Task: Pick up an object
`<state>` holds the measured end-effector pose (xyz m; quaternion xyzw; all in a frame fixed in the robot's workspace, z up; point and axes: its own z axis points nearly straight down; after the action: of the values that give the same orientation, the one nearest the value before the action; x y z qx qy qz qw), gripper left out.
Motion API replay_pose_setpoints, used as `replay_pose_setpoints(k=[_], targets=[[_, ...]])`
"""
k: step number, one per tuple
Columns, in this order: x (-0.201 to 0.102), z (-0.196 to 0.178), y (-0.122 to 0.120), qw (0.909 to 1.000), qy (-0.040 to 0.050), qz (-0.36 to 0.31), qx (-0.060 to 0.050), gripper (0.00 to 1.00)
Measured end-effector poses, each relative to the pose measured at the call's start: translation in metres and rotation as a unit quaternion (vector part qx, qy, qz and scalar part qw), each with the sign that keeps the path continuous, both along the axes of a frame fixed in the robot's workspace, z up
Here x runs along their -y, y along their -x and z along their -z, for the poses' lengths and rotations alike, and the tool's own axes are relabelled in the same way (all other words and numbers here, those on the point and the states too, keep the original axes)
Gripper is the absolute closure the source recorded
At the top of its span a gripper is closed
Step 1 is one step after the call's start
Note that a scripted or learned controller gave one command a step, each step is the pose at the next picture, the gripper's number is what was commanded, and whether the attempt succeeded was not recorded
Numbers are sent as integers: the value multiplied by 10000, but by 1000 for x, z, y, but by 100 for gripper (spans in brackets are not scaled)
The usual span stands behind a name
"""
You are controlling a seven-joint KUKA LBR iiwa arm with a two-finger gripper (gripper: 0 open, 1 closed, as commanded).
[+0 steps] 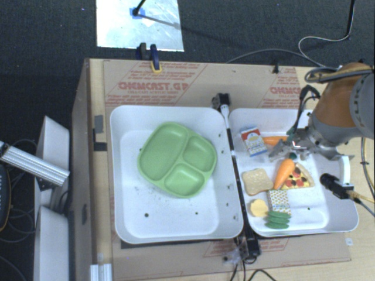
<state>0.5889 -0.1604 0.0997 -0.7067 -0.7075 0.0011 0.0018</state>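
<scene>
Your gripper (287, 150) hangs low in the right bin (345, 215), just above the toy carrot (284, 171); whether it is spread or pinching you cannot tell. The carrot lies tilted between the bread slice (256, 181) and the pizza wedge (299, 179), so come straight down across its thick middle and close gently, keeping clear of the neighbours. On the desk (176, 78), the protective film reads "CHEMCAST GP"; the small carton (252, 141) has print too small to read.

A pale green divided plate (177, 159) sits in a white bin (126, 215). The other white bin (340, 215) holds an orange carrot (285, 171), a tan bread slice (256, 181), a yellow disc (258, 208), and a blue, white and red carton (253, 141).
</scene>
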Motion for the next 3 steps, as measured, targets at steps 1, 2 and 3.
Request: replay_pose_setpoints(k=[1,2,3], targets=[[-12,15,-32,10000,7,-17,30,0],[-12,4,-33,10000,10,-21,43,100],[-12,4,-33,10000,10,-22,42,0]])
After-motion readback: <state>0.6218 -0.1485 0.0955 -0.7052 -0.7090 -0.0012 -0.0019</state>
